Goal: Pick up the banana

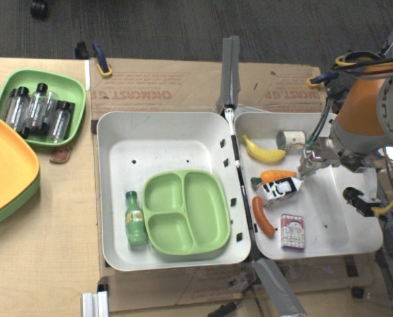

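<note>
Claw [308, 162] low over the right bin [335, 240], near its middle, at the end of the grey arm [364, 121] with the orange band. Opening not discernible at this angle; nothing seen held. Just left of it: carrot [279, 176] lying flat, black-and-white packet [279, 189] touching it below. Small tin [291, 139] near, toward the back wall. Banana [263, 151] left of the tin, near the bin's back left corner, lying flat, curved, apart from the claw. Judged light, firm-skinned but soft beneath, smooth, liable to bruise or roll. Best taken across the thick middle, squarely over the curve. Sausage [263, 216] and small box [292, 232] further forward. Left bin [113, 177]: green tray [186, 213], green bottle [135, 220].
</note>
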`<state>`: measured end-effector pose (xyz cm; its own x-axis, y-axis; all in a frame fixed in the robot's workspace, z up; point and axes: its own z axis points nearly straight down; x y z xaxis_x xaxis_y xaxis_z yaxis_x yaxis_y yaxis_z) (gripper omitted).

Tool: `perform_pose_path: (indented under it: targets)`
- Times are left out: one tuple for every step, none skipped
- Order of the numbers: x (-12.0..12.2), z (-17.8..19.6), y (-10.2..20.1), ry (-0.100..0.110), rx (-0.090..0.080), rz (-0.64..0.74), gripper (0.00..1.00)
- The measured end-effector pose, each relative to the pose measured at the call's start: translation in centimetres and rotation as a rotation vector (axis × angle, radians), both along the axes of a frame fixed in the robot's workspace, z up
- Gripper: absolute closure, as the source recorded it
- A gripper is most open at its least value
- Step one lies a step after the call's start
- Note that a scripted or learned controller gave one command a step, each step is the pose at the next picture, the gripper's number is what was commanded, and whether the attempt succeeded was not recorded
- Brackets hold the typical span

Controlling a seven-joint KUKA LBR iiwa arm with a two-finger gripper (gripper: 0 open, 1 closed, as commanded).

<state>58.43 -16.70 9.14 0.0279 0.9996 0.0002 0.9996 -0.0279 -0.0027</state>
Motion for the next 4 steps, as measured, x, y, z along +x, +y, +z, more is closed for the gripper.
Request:
perform_pose_path:
  targets:
    - [-6.7,0.0,-4.8,0.001,0.0,-0.288,1.0]
    - [-1.3,4.9,-4.2,-0.002,-0.002,-0.217,1.0]
    - [-10.8,4.5,-3.6,0.0,0.0,-0.115,1.0]
    - [-2.4,6.1,-4.9,-0.002,-0.001,-0.055,1.0]
